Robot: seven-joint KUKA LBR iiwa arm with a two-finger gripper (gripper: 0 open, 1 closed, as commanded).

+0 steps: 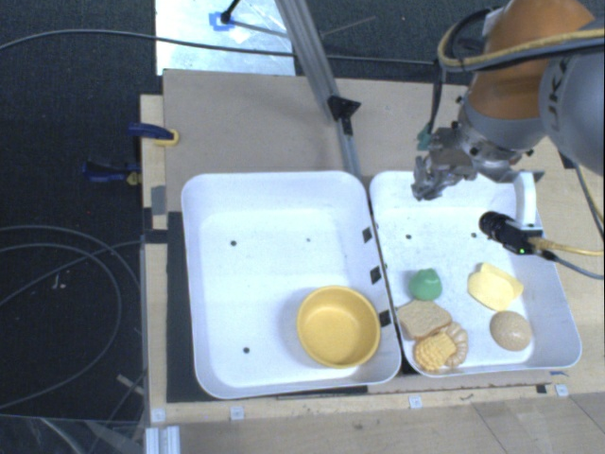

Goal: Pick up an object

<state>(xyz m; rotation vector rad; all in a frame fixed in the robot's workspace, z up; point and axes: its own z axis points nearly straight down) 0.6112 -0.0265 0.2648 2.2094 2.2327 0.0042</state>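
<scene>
My gripper [427, 185] hangs over the far left part of the right bin [454, 230], above the bin floor, with nothing seen between its fingers. In the near half of that bin lie a green rounded piece [426, 284], a slice of toast [423, 319], a yellow corn cob [436, 351] on a round cracker [458, 343], a pale yellow wedge [494, 287] and a beige bun [510, 330]. All of these sit well nearer the camera than the gripper. A yellow bowl [338, 325] stands in the left bin [246, 253] at its near right.
A slanted metal pole [317, 60] crosses the back of the bench. Blue and yellow clamps [132, 154] grip the bench's left edge. Cables lie on the dark floor at the left. A black fitting [501, 227] with a cable juts over the right bin.
</scene>
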